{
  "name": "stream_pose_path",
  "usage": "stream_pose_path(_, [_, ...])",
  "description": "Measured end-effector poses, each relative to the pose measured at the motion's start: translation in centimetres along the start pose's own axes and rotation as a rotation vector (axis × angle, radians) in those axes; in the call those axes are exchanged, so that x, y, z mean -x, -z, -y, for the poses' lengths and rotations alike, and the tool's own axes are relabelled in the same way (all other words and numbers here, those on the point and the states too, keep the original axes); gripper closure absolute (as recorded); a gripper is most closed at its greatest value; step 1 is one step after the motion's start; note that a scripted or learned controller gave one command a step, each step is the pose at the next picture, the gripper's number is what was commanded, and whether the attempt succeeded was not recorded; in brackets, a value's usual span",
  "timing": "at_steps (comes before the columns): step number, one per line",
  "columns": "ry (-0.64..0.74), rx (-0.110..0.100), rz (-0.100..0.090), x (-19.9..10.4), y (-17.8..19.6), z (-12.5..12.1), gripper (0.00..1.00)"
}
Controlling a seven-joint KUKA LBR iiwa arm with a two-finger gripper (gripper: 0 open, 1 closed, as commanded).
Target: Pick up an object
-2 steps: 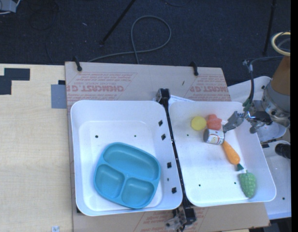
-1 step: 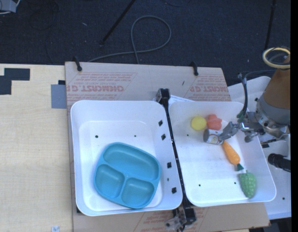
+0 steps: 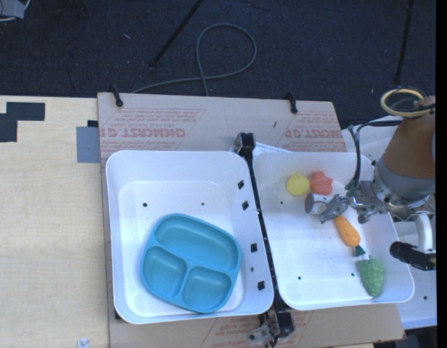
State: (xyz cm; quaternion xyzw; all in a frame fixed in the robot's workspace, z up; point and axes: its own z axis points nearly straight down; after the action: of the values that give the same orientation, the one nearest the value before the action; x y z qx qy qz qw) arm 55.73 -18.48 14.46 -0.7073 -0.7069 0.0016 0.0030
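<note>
Four small toys are lying in the right white bin (image 3: 310, 296). A yellow ball (image 3: 297, 185) is sitting near the bin's far side, touching a red toy (image 3: 321, 182) just to its right. An orange carrot (image 3: 347, 232) with a green tip is lying at a slant toward the bin's right side, its tip pointing to the near corner. A bumpy green toy (image 3: 371, 276) is resting just beyond that tip, by the bin's near right rim.

Open floor across the right bin's (image 3: 310, 296) lower left; toys, apparently four, crowding its upper right.
</note>
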Motion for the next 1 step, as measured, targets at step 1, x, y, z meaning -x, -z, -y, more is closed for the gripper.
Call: stream_pose_path(1, [0.000,0.000,0.000,-0.11,-5.34,0.04,0.00])
